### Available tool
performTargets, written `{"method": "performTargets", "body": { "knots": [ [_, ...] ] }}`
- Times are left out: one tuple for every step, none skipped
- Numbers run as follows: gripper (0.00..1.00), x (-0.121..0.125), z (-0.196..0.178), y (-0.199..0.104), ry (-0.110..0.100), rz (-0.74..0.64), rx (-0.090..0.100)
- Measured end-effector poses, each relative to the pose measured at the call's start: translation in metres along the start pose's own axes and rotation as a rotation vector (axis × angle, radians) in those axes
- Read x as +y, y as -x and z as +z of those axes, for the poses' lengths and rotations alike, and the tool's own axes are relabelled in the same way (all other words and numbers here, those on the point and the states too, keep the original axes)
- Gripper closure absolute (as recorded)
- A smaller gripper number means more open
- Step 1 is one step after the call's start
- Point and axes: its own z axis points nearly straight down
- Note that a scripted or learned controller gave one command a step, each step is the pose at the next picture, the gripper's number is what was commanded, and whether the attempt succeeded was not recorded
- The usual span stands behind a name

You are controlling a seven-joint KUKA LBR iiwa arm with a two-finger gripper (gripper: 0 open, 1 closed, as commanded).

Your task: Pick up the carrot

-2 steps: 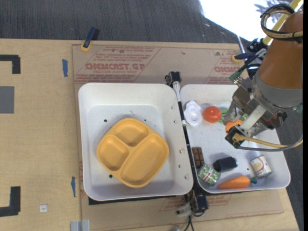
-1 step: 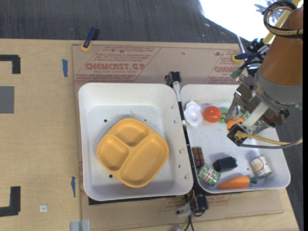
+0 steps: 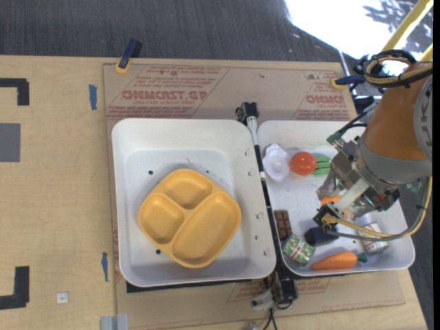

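The carrot [image 3: 335, 260] is orange with a small green top. It lies flat along the front wall of the right bin [image 3: 385, 261], pointing left. My gripper [image 3: 335, 196] hangs over the middle of that bin, a little behind and above the carrot and apart from it. The arm's grey and orange wrist covers the bin's right part.
In the right bin, a red tomato [image 3: 302, 162], a green piece [image 3: 322, 165] and a white object [image 3: 276, 162] lie at the back. A brown bar [image 3: 282, 222] and a green patterned can [image 3: 297, 249] lie front left. The left bin [image 3: 130, 184] holds a yellow divided plate [image 3: 189, 215].
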Motion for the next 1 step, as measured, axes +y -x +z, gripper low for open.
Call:
{"method": "performTargets", "body": {
  "knots": [
    [1.00,0.0575,-0.0255,-0.0043,0.005,-0.357,0.001]
  ]
}}
